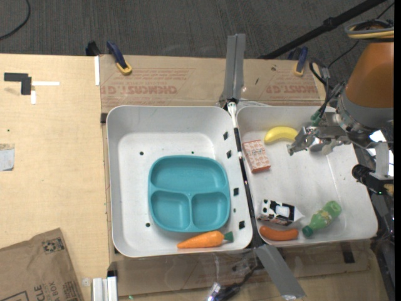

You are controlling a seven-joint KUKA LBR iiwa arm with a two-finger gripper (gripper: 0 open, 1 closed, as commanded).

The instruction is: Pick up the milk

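So far nothing is lifted: the milk carton (pixel 277 211) lies in the right bin (pixel 313 180), well apart from the gripper (pixel 299 144), whose grip state I cannot tell

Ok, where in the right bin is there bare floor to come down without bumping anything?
The middle of the right bin is bare, bordered by the red box, banana and gripper above and the milk below. The near edge is crowded: milk, orange sausage and green bottle sit close together.

Grey arm (pixel 369 74) from the right, claw (pixel 299 144) angled down-left.
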